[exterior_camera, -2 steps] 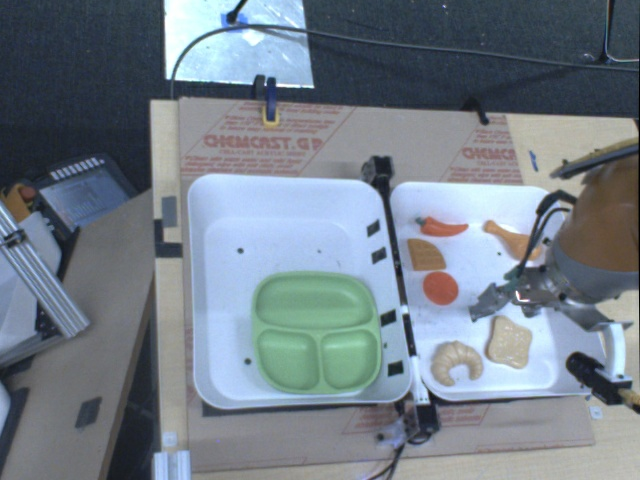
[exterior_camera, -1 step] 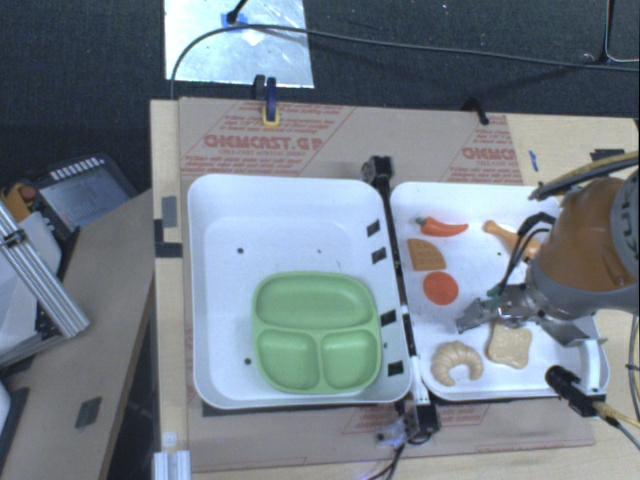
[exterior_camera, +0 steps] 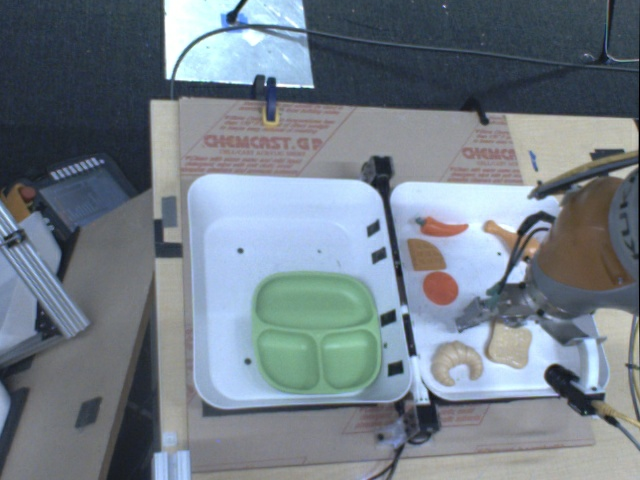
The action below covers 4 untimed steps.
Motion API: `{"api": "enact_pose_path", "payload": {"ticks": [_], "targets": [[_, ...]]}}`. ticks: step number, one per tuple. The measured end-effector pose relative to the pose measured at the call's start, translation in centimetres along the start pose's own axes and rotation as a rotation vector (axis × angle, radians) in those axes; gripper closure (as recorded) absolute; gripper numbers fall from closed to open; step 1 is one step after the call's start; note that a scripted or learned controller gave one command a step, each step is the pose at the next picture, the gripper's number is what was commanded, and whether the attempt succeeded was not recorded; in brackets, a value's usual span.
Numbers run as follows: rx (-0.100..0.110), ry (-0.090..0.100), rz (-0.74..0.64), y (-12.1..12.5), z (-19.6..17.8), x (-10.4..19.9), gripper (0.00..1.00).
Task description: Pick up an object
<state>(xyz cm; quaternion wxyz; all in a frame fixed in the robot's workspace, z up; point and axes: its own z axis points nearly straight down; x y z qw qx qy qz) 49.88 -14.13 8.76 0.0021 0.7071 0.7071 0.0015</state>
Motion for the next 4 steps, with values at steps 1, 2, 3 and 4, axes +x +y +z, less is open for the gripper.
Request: {"api": "enact_pose_path", "payload": {"ticks": [1, 2, 3, 4], "targets": [[-0.011, -0.009, 0.001, 0.2, -1.2, -0.3, 1.0], [-0.001, 0.0, -0.004, 0.0, -6.2, 0.5, 1.0], [-0.001, -0.001, -0.004, -0.4, -10.8, 0.5, 1.0], [-0.003, -0.001, -0.005, 0.5, -16.8, 0.4, 1.0]]}}
